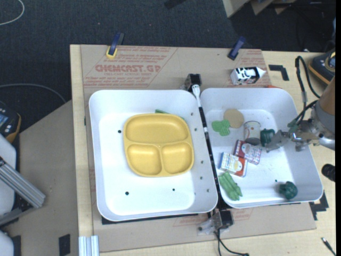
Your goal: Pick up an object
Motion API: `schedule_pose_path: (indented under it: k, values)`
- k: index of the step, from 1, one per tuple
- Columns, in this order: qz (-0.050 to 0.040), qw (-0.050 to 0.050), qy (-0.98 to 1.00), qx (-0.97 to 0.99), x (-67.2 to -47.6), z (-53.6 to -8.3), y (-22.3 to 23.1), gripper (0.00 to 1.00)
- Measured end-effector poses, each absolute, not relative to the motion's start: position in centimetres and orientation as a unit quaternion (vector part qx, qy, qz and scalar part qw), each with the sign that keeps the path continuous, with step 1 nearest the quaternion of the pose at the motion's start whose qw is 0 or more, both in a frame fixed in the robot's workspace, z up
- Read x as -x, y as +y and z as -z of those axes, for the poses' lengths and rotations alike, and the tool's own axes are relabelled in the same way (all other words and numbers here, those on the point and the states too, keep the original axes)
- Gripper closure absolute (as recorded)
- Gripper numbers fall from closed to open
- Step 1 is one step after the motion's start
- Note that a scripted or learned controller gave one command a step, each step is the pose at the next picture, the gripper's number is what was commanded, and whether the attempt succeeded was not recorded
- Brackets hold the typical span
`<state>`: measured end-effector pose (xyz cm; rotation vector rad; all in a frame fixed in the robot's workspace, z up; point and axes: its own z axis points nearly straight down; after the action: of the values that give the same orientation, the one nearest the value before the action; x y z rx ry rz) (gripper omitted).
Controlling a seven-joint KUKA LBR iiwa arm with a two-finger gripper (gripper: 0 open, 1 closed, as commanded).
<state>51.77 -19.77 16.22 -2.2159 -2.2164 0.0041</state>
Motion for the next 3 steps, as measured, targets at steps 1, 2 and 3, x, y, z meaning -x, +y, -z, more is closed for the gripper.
schedule_pose_path:
  k: [1,2,3]
  values:
    - [-0.001,0.003,-0.707,0.707,-51.8,-10.3,-20.5,0.0]
    - [0.0015,0.001,-0.707,0.707,-52.0,-8.8,-20.5,0.0]
    - [0.0019,-0.002,-0.707,0.707,-52.1,-9.8,-20.6,1.0]
